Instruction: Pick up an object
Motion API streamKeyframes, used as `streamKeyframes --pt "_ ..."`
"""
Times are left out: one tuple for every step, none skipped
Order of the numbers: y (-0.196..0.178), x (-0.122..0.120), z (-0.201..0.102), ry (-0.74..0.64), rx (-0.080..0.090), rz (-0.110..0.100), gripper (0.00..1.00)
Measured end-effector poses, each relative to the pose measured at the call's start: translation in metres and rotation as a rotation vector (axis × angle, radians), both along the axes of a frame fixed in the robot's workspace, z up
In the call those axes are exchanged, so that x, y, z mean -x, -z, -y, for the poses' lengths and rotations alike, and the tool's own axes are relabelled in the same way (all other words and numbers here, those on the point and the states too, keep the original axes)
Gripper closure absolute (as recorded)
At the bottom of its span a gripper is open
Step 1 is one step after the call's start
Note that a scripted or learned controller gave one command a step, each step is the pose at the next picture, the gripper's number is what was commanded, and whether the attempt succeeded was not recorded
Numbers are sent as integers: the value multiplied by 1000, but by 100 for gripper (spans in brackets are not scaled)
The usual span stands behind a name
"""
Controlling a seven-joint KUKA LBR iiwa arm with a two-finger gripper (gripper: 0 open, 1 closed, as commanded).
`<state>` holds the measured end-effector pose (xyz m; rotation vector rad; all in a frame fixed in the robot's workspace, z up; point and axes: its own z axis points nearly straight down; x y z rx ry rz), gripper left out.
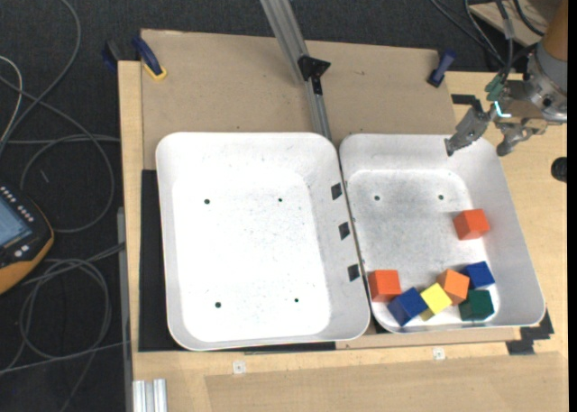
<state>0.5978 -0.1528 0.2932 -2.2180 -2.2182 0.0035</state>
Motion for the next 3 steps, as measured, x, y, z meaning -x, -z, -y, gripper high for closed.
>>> streamKeyframes --pt "-3 -1 0 -1 1 4 0" --pt "44 7 -5 0 0 -1 0" --pt "92 8 -15 -1 -1 -2 0"
